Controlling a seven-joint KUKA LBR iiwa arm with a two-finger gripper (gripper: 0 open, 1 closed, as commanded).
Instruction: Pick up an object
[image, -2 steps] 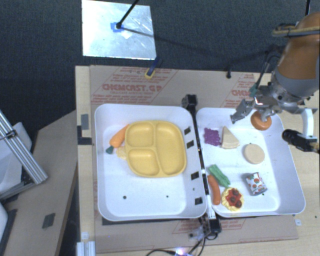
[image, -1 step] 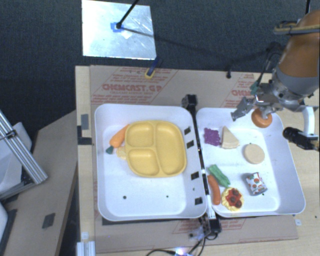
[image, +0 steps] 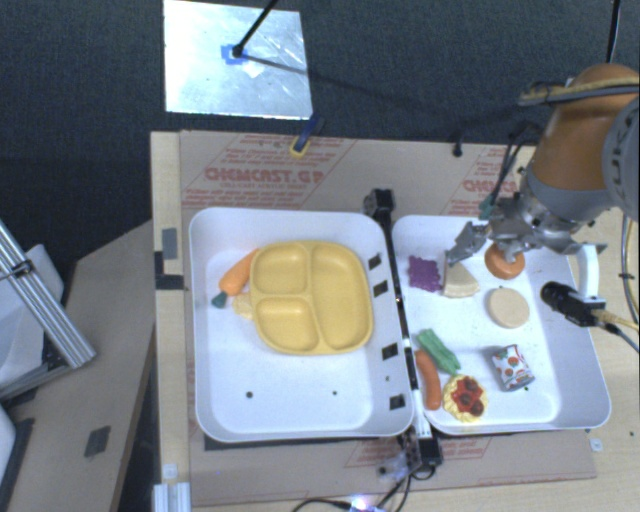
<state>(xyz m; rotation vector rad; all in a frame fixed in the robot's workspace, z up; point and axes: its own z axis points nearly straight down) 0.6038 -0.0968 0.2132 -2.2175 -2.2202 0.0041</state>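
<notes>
Two shallow white bins side by side on the bench: left bin (image: 215, 400) and right bin (image: 585, 395), meeting at a black hinge strip.

Largest in the left bin, a yellow divided plate (image: 305, 297) near centre, three compartments, tilted slightly. At its 9 o'clock, touching the rim, an orange toy carrot (image: 237, 272) with green tip pointing toward 7 o'clock.

Reaching in from 3 o'clock, the grey arm with orange band (image: 585, 135), wrist low over the upper part of the right bin. Gripper (image: 468, 246) at the bin's 11 o'clock; jaw opening impossible to judge, nothing visibly held between.

Just beneath the gripper, a pale wedge (image: 461, 283); at its 9 o'clock, a purple grape cluster (image: 425, 273). At the wedge's 2 o'clock, an orange round piece (image: 505, 263), partly under the wrist. Toward 4 o'clock, a tan round biscuit (image: 508, 307).

Lower down: green pod (image: 439, 350), orange sausage (image: 429, 378) at its 6 o'clock, small pizza slice (image: 465, 397) beside, and a red-and-white packet (image: 511, 367) at 3 o'clock.
</notes>
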